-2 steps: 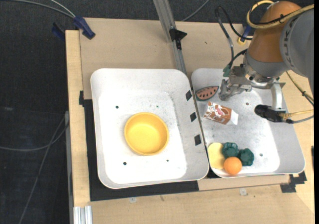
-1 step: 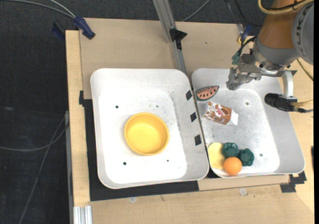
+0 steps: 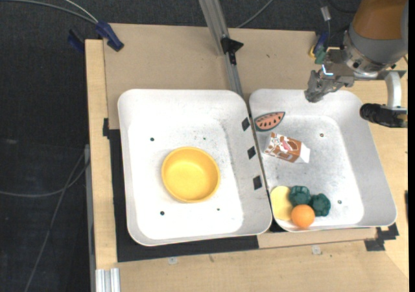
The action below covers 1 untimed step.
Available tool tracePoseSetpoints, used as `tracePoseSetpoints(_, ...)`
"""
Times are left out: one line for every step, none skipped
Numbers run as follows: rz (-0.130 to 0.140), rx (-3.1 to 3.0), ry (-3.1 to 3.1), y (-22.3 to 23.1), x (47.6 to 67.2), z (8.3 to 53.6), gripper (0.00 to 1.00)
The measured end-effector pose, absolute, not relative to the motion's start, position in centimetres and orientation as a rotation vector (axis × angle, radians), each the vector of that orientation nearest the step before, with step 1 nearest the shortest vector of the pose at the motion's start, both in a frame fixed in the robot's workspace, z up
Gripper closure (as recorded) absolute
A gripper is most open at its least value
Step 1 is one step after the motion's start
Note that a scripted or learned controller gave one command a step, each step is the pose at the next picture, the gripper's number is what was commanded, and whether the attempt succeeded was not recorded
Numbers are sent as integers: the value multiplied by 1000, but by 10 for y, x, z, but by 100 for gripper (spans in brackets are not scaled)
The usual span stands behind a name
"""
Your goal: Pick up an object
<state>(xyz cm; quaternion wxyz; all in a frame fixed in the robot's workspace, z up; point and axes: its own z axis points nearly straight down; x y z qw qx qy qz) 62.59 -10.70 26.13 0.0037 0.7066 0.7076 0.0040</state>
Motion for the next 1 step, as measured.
tracePoseSetpoints(8, 2217, 2219, -107, 627, 284, 100)
